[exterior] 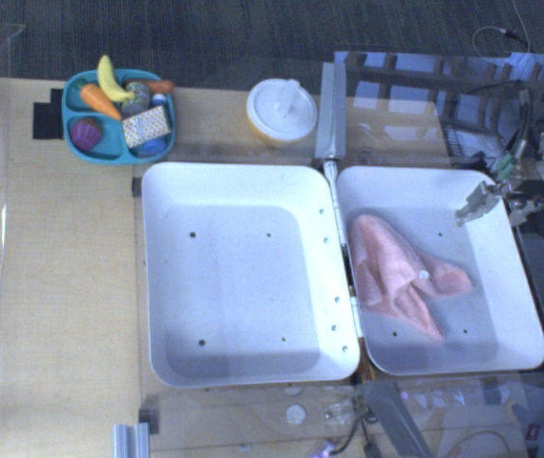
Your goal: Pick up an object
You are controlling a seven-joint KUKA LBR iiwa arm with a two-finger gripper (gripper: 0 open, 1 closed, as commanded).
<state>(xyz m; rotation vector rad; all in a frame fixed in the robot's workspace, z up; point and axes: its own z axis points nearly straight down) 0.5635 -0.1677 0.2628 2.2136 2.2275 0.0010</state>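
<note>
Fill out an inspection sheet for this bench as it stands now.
Surface: tan wooden bench bearing two shallow white bins.
Job's things: crumpled pink cloth in the right bin.
Clutter: blue divided tray of toy food and a white lidded round container, both behind the left bin.
Grippers: gripper above the right bin's far right, apart from the cloth.
Cables: thin wire at top right.
Surroundings: dark carpet.

No text, label, brand, number or sign is legible on the bins, the desk or anything else.
</note>
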